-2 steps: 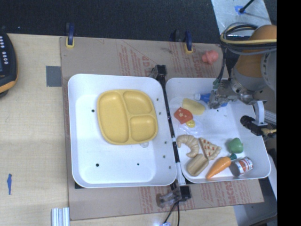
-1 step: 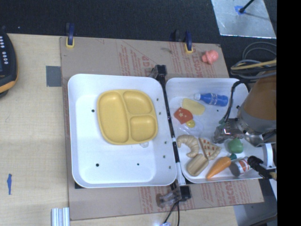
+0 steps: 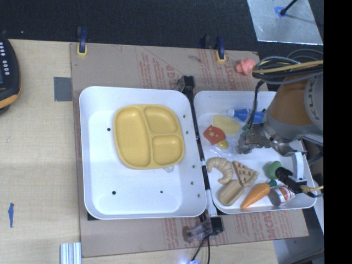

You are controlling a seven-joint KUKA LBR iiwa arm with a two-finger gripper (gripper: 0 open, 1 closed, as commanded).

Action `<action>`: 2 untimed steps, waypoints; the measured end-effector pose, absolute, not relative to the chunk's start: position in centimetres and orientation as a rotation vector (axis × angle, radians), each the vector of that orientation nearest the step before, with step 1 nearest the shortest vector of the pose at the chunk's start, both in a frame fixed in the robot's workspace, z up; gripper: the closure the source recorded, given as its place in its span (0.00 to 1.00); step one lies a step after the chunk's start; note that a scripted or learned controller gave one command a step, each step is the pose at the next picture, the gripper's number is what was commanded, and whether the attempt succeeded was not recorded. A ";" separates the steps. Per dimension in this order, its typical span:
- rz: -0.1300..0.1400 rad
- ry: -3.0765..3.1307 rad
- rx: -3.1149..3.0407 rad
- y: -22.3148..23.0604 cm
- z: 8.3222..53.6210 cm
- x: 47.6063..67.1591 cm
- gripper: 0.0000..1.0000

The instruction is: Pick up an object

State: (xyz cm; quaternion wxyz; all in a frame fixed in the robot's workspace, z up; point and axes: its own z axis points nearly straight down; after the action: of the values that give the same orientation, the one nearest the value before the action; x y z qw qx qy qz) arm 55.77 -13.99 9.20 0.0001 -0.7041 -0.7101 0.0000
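From the overhead camera view, the arm (image 3: 291,111) is in from the right and bent low over the right bin (image 3: 204,100), its orange band plain above the wrist. The jaws (image 3: 250,143) sit down among the toys in the upper middle of that bin, dark and bunched against the white floor, and I cannot tell how wide they stand or whether anything is caught in them.

Plenty to choose from. A red piece (image 3: 214,133) and a small yellow bit (image 3: 222,144) lie just left of the jaws, with a pale yellow block (image 3: 226,124) above them and a blue item (image 3: 242,114) near the arm. Lower down sit a croissant (image 3: 221,167), a wedge of toast (image 3: 244,173), a bread roll (image 3: 230,192), a carrot (image 3: 255,194) and a green piece (image 3: 273,169). The left bin (image 3: 88,164) carries the yellow divided plate (image 3: 148,135), well apart from all this.

The risk, as I judge it: the toys are crowded, so a closing grip could nudge a neighbour aside or pinch two at once. The rounded ones may squirt free. A grip on bare floor is quite possible too.
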 end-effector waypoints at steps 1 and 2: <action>0.001 -2.208 -2.213 -21.3 10.6 47.2 0.00; -0.004 -2.223 -2.204 -20.9 11.6 47.7 1.00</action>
State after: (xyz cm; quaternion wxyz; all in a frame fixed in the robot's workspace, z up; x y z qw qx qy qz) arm 47.67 -20.88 11.57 0.0053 -0.7041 -0.7101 -0.0012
